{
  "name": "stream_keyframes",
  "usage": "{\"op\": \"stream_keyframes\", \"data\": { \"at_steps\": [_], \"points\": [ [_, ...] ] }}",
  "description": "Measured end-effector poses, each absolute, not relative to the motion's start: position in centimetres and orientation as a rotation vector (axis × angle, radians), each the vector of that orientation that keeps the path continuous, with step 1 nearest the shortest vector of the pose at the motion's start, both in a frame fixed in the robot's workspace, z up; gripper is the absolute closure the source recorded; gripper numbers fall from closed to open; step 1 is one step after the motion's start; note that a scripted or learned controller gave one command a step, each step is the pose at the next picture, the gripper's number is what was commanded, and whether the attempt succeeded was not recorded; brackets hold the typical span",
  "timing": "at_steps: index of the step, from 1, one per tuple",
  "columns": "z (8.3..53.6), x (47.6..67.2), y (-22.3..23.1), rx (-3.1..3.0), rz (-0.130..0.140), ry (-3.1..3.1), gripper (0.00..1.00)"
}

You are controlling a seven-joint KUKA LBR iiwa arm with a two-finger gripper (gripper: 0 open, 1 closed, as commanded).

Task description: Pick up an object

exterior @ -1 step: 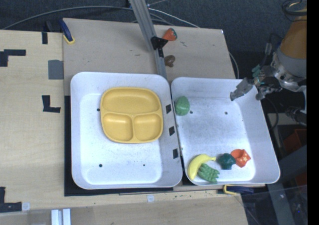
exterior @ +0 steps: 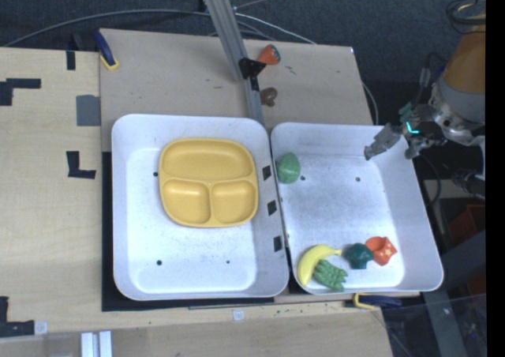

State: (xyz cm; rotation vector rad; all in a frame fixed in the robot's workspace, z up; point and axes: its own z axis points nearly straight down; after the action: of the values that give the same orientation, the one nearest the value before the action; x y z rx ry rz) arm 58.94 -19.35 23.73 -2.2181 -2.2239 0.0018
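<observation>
Grey fingers of the gripper point(exterior: 388, 142) look spread and empty over the right bin point(exterior: 410, 213)'s far edge — approach step — next, descend toward the green ball point(exterior: 288, 167) nearby.

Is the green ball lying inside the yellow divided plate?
No, the green ball lies in the right bin, while the yellow plate sits in the left bin.

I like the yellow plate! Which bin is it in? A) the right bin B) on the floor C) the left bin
C: the yellow plate lies inside the left bin, while the toys sit in the right bin.
</observation>
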Motion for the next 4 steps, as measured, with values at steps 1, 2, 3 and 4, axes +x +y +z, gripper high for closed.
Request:
{"op": "stream_keyframes", "data": {
  "at_steps": [1, 2, 3, 4],
  "points": [
    [17.4, 58.3, -19.4, -2.216, 0.008, -2.219, 0.00],
    [12.5, 58.6, -20.2, -2.217, 0.007, -2.220, 0.00],
    [8.8, 58.6, -20.1, -2.220, 0.003, -2.224, 0.00],
    [9.9, 58.6, -20.1, -2.218, 0.002, -2.225, 1.00]
  ]
}}
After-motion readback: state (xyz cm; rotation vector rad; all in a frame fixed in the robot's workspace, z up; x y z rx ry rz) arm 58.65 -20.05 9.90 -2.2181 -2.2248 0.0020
